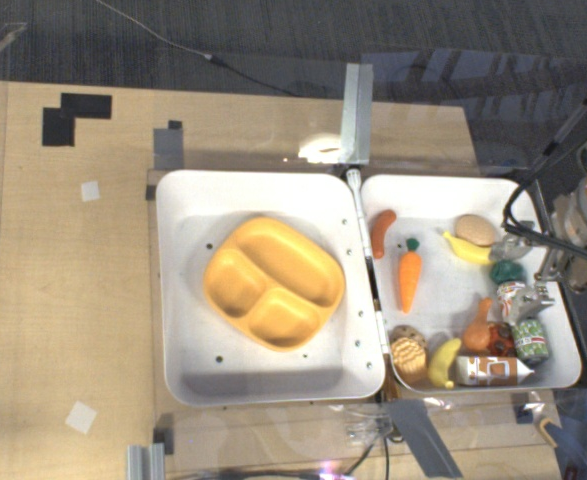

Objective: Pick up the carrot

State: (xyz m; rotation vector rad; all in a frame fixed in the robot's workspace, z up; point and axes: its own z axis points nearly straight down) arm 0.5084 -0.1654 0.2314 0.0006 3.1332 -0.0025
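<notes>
The carrot (409,278), orange with a green top, lies lengthwise in the left half of the right bin (443,190), tip pointing toward the front. My gripper (524,299) hangs low over the right side of that bin, above a cluster of toy foods, well to the right of the carrot and apart from it. The arm's wrist (585,218) comes in from the right edge.
Around the carrot lie a reddish sausage (382,230), a yellow banana (467,249), a tan bread roll (476,230), a cookie (408,349), a second banana (443,362) and a bottle (493,370). The left bin (183,368) holds a yellow divided plate (273,281).
</notes>
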